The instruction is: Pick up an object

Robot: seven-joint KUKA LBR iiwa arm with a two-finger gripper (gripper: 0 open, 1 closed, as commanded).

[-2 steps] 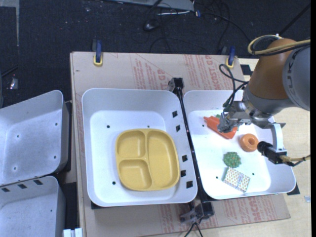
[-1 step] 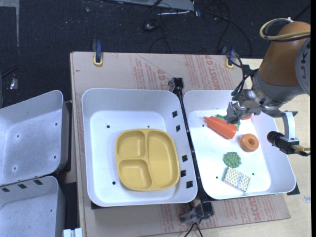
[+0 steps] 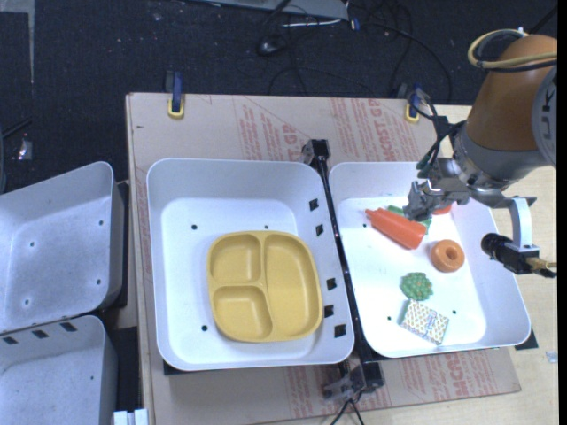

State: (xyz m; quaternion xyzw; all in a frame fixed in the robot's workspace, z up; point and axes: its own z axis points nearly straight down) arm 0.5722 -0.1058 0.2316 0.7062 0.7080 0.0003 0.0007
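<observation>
In the right bin [image 3: 496,321] lie a carrot [image 3: 396,226], an orange ring-shaped piece [image 3: 448,255], a green broccoli piece [image 3: 415,285] and a small patterned packet [image 3: 424,323]. My gripper [image 3: 426,204] hangs over the bin's upper part, right at the carrot's green leafy end. The arm's orange band [image 3: 512,82] fills the upper right and the wrist hides the area behind the gripper.
The left bin [image 3: 177,193] holds a yellow divided plate [image 3: 264,285]. Black clips run along the divider between the bins [image 3: 332,255]. Both bins sit on a cardboard-covered bench [image 3: 239,118]. White trays [image 3: 53,237] lie off to the left, cables at the top.
</observation>
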